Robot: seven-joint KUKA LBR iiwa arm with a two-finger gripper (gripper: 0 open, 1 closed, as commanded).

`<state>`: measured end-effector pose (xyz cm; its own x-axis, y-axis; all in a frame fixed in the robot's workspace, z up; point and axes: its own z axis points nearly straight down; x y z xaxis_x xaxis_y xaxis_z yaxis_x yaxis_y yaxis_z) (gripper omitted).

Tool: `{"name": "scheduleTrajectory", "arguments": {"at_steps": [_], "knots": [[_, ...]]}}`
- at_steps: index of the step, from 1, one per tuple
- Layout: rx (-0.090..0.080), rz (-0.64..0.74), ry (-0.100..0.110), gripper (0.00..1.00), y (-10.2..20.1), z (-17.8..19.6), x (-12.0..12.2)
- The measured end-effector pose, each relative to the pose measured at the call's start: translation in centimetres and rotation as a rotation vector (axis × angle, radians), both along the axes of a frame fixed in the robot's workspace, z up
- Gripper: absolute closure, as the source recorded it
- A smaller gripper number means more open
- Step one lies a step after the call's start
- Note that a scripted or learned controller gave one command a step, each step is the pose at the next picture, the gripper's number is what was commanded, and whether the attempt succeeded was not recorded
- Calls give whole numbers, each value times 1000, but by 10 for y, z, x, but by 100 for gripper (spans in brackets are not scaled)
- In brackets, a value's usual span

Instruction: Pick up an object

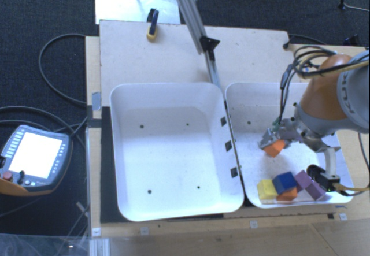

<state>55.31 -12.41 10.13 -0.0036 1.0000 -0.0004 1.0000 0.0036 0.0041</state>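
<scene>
we see dark carpet [46,0] around a pale wooden bench [173,47] bearing two white bins. the left bin [133,104] sits beside the right bin [248,99], where the gripper [273,142] grasps an orange block [275,148] between its fingers. yellow [266,189], blue [284,181] and purple [309,184] blocks cluster at the near right corner. a teach pendant [33,158] lies far left.

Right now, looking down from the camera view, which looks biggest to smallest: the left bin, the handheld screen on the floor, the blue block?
1. left bin, far the largest.
2. handheld screen.
3. blue block, smallest, among the blocks in the right bin.
</scene>
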Motion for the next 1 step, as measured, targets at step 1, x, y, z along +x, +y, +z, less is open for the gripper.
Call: {"name": "scheduleTrajectory", "arguments": {"at_steps": [1], "knots": [[4,10,-6,100,90,93,17]]}}
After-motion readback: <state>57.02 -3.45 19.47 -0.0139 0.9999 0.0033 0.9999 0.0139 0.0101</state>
